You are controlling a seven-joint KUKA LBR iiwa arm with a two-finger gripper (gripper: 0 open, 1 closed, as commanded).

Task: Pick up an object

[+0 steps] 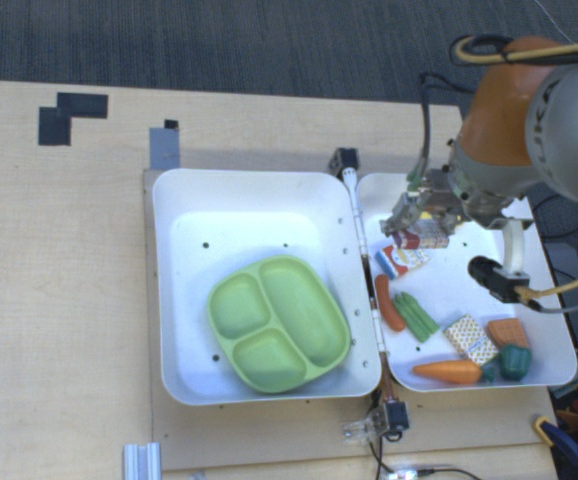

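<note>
We are hovering our two-finger gripper (416, 230), grip state impossible to tell, over the red-and-white packet (406, 258) near the right white bin's (559, 368) left edge, needing centred descent.

The right bin (559, 353) carries the loose objects. A red, white and blue packet (409, 256) lies near its left wall, partly under the gripper (421, 220). Below it, a red-orange sausage (390, 304) lies along the left wall, with a green ridged piece (418, 317) slanting just beside it. Along the front wall lie an orange carrot (447, 372), a teal pepper (510, 362), a patterned tan block (470, 337) and an orange block (509, 330), closely grouped.
</note>
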